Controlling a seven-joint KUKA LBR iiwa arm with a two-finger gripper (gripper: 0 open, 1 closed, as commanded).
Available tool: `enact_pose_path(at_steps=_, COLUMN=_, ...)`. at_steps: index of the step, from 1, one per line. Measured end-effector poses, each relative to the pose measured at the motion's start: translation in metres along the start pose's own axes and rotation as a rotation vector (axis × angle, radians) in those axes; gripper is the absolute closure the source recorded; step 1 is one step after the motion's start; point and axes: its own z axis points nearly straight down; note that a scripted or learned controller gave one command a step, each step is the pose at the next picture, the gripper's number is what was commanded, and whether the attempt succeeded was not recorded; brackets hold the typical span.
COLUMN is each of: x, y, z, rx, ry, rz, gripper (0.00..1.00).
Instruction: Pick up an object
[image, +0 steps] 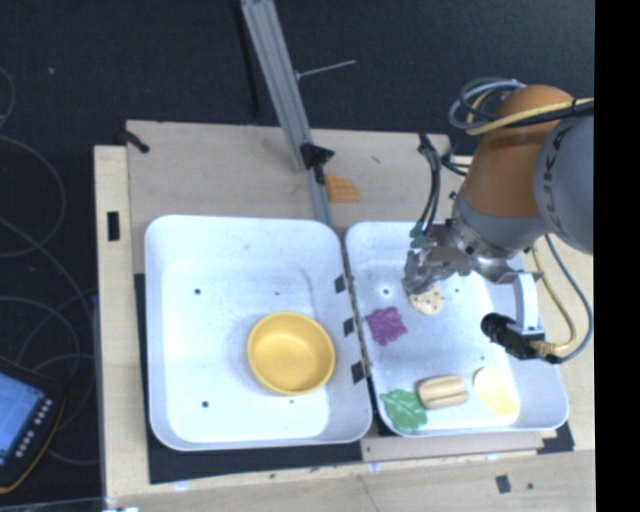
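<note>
My pincer (424, 283) hangs in the right bin (520, 415), touching a pale cookie-like piece (430, 301); I cannot tell its state. A purple piece (385, 325) lies just beside.

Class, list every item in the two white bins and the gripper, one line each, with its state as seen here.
Yellow round bowl: upright, left bin.
Purple crumpled piece: lying flat, right bin.
Green crumpled piece: lying flat, right bin.
Tan bun-shaped block: on its side.
Pale yellow oval: lying flat.
Cream speckled lump: under gripper.
</note>
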Motion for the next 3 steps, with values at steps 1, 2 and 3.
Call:
enact_pose_path(at_steps=1, x=0.053, y=0.023, z=-0.01, rx=-0.001, ry=0.002, rz=-0.003, gripper=1.0)
enact_pose_path(at_steps=2, x=0.092, y=0.047, z=-0.006, rx=0.0, ry=0.001, rz=0.0, gripper=1.0)
enact_pose_path(at_steps=3, x=0.137, y=0.077, z=-0.005, rx=-0.002, ry=0.001, rz=-0.001, gripper=1.0)
